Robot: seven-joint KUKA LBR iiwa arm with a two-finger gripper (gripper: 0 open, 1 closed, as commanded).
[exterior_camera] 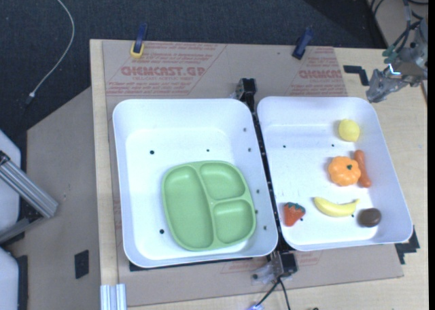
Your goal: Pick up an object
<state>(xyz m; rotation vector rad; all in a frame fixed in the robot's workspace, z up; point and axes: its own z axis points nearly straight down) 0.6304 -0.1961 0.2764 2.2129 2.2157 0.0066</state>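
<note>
Camera view, banana [334,207] lying left-right in right bin [309,234], tool [380,88] state can't tell

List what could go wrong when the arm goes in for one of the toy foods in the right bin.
1. The pumpkin touches the carrot, so a grasp there may catch both or knock one away.
2. The strawberry lies by the right bin's inner wall, leaving little room on that side.
3. The tool hovers outside the far right corner, so it must cross the rim.
</note>
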